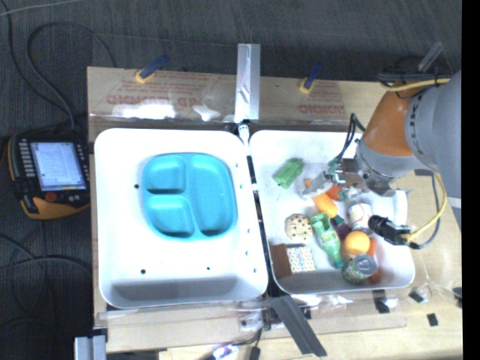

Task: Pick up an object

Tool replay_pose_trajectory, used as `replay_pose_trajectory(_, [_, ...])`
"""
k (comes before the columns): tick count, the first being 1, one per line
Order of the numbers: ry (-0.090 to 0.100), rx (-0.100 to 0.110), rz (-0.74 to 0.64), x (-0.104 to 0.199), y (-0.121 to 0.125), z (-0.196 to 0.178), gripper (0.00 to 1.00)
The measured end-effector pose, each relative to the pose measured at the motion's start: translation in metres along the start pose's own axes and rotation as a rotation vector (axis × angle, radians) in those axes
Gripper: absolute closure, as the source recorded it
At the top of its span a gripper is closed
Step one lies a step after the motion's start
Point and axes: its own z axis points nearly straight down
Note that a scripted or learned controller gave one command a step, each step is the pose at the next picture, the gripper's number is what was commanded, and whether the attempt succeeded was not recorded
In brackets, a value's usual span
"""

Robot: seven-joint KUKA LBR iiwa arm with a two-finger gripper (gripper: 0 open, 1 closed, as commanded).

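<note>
Two shallow white bins sit side by side on the tabletop [112, 96]. The left bin [112, 223] holds a blue divided tray [187, 195], lying flat near its middle. The right bin [262, 201] carries a scatter of small things: a green object [287, 172] lies apart toward the far left; a round speckled cookie-like piece [298, 226] sits nearer, with a flat patterned card [301, 259] just near of it. A green bottle [327, 237] lies slantwise beside the cookie piece, and an orange piece [325, 203] rests at its far end. An orange ball [358, 242] touches the bottle's right side, a white baseball-like ball [358, 214] sits just far of it, and a can [361, 269] stands at the near right corner.

The grey arm, with its orange band [390, 130], reaches in from the right over the right bin's far right part. Its pincer [339, 177] hangs low above the clutter, just far of the orange piece; whether it is released or clenched I cannot tell, and nothing can be made out within it.

Left of the bins, a handheld control pendant [51, 172] lies on the dark floor.
</note>
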Motion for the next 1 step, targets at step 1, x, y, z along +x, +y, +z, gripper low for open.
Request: replay_pose_trajectory(1, [0.002, 0.002, 0.000, 0.0008, -0.0005, -0.0080, 1.00])
